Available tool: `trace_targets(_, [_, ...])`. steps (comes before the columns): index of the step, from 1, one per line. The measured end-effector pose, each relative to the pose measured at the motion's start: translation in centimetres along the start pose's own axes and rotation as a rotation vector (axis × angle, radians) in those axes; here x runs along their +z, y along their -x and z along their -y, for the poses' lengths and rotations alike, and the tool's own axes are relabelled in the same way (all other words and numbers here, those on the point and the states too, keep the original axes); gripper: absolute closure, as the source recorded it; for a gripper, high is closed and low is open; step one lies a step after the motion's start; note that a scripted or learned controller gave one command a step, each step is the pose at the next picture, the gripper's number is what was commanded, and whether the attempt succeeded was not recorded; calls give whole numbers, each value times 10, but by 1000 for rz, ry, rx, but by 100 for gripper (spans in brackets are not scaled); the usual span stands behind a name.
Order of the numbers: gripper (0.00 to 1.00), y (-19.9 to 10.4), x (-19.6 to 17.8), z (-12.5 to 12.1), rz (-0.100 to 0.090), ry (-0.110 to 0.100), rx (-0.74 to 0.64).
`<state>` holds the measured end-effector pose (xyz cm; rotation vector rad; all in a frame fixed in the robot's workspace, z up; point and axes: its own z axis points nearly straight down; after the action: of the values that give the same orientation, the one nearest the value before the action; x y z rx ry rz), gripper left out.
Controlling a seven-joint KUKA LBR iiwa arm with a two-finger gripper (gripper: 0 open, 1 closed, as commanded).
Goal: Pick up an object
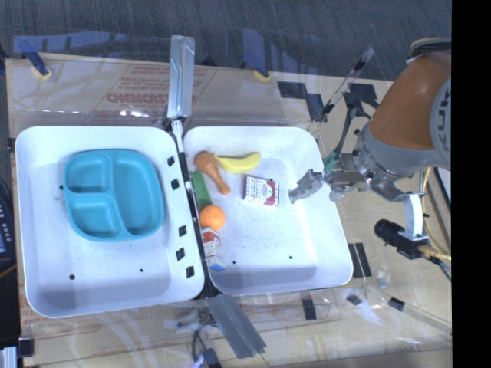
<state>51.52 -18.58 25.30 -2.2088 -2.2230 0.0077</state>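
The right bin (307, 263) holds a yellow banana (239, 161), a brown drumstick-shaped toy (211, 169), a green stick (201, 188) along its left wall, an orange ball (212, 218), a small red and white carton (260, 190) and a small packet (212, 249) by the lower left wall. My gripper (304, 187) hangs at the bin's right side, to the right of the carton and apart from it. Nothing shows between its fingers.
The left bin (46, 282) bears a blue divided plate (113, 192). A metal divider strip (181, 75) stands at the back between the bins. The arm's orange band (414, 106) and cabling sit over the bench at the right.
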Motion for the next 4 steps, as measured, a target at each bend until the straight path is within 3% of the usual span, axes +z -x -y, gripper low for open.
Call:
trace_targets(1, [0, 0, 57, -81, 1, -1, -3])
trace_targets(2, [0, 0, 156, -90, 3, 15, -125])
trace_targets(3, [100, 1, 147, -92, 5, 18, -129])
trace_targets(4, [0, 1, 148, -92, 5, 16, -129])
